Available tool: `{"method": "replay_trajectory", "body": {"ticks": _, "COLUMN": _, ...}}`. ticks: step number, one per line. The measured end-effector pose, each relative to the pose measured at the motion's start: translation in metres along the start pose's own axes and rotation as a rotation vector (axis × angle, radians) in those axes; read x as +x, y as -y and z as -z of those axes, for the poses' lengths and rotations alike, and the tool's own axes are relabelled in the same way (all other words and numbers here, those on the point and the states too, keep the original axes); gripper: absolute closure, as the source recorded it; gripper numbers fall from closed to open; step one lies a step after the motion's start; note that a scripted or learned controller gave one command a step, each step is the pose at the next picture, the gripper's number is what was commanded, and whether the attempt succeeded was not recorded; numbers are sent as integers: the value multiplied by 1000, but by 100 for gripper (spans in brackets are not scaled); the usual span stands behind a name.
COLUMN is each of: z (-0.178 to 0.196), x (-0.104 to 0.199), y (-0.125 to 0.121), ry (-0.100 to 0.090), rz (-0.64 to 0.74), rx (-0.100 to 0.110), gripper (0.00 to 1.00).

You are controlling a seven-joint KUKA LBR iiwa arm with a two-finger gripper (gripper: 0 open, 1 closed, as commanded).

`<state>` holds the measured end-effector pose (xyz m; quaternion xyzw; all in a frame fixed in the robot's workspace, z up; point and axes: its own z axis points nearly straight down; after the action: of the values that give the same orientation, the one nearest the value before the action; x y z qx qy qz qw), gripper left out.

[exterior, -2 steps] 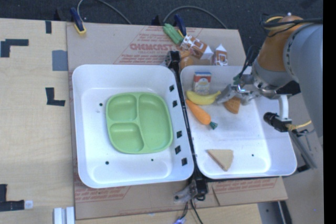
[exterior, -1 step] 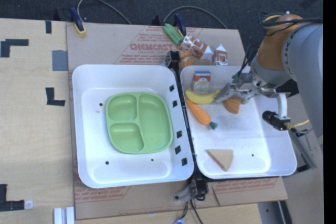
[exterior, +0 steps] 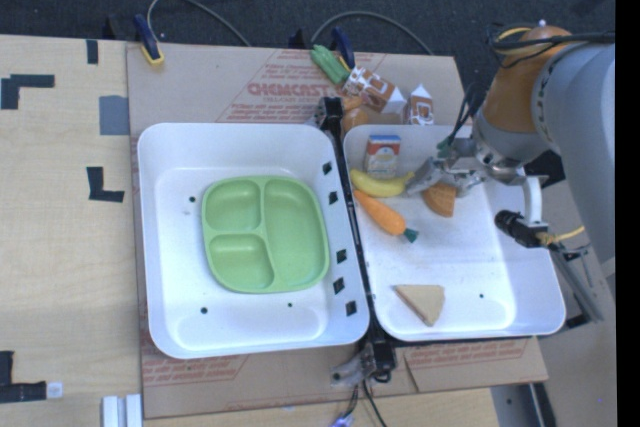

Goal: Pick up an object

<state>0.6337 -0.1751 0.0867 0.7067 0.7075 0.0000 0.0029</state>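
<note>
The right bin (exterior: 520,310) holds a small white carton (exterior: 383,155), a yellow banana (exterior: 377,183), an orange carrot (exterior: 385,214), a brown rounded piece (exterior: 440,201) and a tan sandwich wedge (exterior: 421,302). My gripper (exterior: 447,177) hangs low over the bin's back half, directly behind the brown piece and to the right of the banana. Its fingers stand open, and nothing shows between them. The grey arm with its orange band (exterior: 515,85) comes in from the right.
In the left bin (exterior: 165,245) lies a green divided plate (exterior: 266,233). Behind the bins, on the cardboard, lie two small cartons (exterior: 371,91) (exterior: 420,105) and a green item (exterior: 329,64). Cables run across the dark floor at the back.
</note>
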Motion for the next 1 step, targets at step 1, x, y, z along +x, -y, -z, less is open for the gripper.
{"method": "replay_trajectory", "body": {"ticks": 1, "z": 0, "x": 7, "y": 7, "ry": 1, "rz": 0, "rx": -1, "gripper": 0}}
